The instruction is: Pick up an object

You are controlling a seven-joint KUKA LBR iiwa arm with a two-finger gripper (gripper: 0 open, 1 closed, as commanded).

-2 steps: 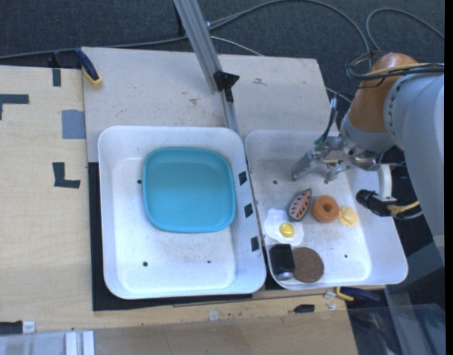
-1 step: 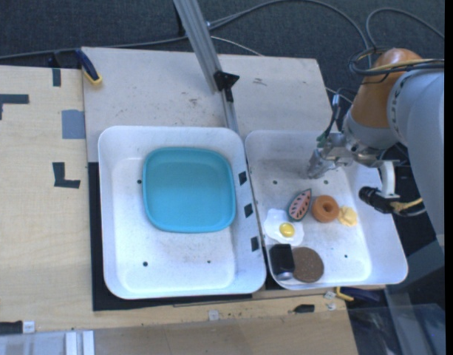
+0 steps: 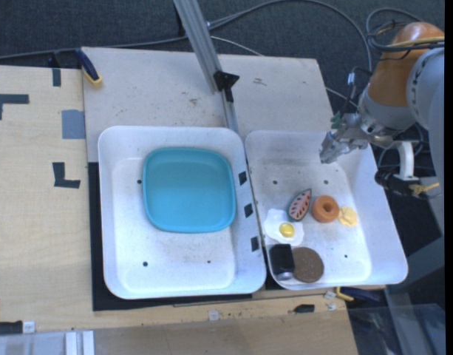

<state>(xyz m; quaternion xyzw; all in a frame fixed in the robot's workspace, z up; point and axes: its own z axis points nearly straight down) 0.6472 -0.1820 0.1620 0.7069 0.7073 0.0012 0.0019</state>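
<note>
While my tool (image 3: 332,152) hangs over the right bin (image 3: 374,265) near its 1 o'clock corner, I cannot tell how it is set. Toward 6 o'clock from it lie small matte toys: an orange ring doughnut (image 3: 326,208), a fried egg (image 3: 285,231), a round brown cookie (image 3: 308,264). At 9 o'clock, the left bin (image 3: 123,272) carries a smooth teal square plate (image 3: 188,190).

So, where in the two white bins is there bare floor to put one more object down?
Right white bin: bare upper half, between gripper and orange ring. Left white bin: bare strip below the square turquoise plate. Crowded: right bin's lower part, around fried egg toy, brown disc, black block.
</note>
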